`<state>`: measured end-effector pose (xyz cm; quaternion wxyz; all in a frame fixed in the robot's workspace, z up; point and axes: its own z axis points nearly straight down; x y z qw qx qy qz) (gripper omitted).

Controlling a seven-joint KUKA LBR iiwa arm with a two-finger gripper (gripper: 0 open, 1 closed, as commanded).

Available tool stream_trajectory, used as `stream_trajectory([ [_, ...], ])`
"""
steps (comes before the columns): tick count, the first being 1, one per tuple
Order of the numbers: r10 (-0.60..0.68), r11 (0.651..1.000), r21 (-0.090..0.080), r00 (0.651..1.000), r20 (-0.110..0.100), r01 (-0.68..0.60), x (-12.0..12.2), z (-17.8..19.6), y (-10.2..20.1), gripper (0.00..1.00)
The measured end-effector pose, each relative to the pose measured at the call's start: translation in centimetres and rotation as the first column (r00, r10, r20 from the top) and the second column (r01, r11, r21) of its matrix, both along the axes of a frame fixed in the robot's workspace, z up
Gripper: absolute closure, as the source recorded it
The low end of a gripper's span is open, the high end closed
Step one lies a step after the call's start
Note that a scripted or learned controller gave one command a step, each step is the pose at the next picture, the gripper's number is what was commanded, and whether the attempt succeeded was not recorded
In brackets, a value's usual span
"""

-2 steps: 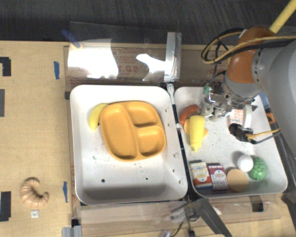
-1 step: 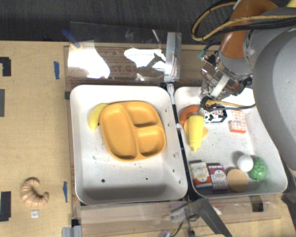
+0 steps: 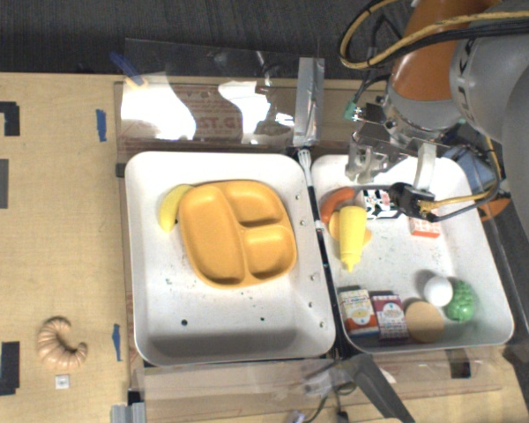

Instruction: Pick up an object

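My gripper hangs over the back of the right bin, open, with nothing between its fingers. Just below it lies a small black-and-white object. To the left of that are a red-orange piece and a yellow squeeze bottle lying lengthwise. A little orange-and-white packet sits right of the black-and-white object. At the bin's front are two small boxes, a tan egg shape, a white ball and a green object.
The left bin holds an orange divided plate with a banana at its left side. A croissant-like toy lies on the cardboard at the far left. A metal divider stands behind the bins.
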<state>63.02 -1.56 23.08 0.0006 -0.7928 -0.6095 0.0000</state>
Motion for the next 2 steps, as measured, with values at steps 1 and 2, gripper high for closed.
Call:
stream_trajectory([
  [1,-0.157,0.988,-0.002,0.988,0.003,0.157,1.3,0.6,-5.5,1.0],
  [2,0.246,0.969,0.0,0.969,0.002,-0.246,-3.6,6.3,-2.5,1.0],
])
